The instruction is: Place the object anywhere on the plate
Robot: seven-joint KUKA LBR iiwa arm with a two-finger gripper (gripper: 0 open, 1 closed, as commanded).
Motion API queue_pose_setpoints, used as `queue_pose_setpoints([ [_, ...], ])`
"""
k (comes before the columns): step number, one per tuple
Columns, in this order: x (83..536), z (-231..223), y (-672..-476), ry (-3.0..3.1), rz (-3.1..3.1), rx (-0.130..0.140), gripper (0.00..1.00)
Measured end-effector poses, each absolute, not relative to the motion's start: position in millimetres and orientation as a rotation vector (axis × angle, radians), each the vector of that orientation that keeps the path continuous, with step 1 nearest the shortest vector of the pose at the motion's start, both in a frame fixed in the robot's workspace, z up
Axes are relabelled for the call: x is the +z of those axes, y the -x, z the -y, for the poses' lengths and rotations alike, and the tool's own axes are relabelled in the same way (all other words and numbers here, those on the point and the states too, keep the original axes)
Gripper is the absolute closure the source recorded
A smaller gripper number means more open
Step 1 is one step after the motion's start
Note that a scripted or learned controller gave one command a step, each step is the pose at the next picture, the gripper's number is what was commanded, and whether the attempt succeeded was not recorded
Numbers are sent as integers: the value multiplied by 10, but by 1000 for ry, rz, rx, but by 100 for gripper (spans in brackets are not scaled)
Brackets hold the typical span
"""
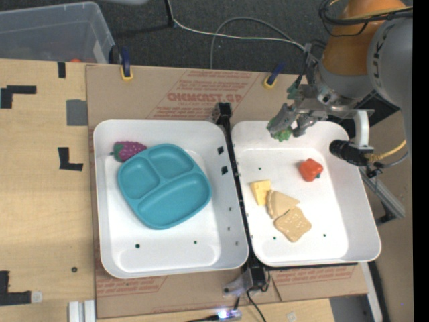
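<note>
A: Claw point(284, 130) position first. Where does it sit?

B: Over the far left corner of the right bin point(348, 247), close to that bin's back rim and near the divider between the two bins. Its fingers are clenched on a small green object point(284, 135), which shows between the tips.

A: And the plate?

B: The teal divided plate point(164, 184) lies in the left bin point(107, 247), turned at a slant, nearer the back and left walls than the front. Its three compartments are bare. A bunch of toy purple grapes point(129, 150) touches its far left edge, tucked against the bin's left wall.

A: Open room in that bin?

B: A wide strip of white floor runs along the front, and a narrower strip along the right wall by the divider.

A: What crowds the right bin?

B: A red toy pepper point(310, 170) sits right of centre, well apart from the claw. A yellow cheese wedge point(261, 192) and two tan bread slices point(288, 215) cluster in the middle, touching one another. The front right corner is open floor.

A: Outside the bins?

B: Cardboard under both bins on the wooden bench point(40, 200), held at the back edge by two yellow clamps point(125, 69).
</note>
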State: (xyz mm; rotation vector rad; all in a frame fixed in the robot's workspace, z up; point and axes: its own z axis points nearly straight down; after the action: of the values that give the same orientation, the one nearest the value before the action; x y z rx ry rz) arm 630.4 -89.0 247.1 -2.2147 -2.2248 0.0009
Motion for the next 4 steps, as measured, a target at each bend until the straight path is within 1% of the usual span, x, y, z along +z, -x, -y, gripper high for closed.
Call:
queue_pose_setpoints([
  [1,2324,381,-6099,2213,2224,4,100],
  [2,2198,-80,-5844,2215,2223,5,100],
  [3,2128,-565,-5538,2214,2224,6,100],
  [4,2254,-1104,-5304,2211,2227,2,100],
])
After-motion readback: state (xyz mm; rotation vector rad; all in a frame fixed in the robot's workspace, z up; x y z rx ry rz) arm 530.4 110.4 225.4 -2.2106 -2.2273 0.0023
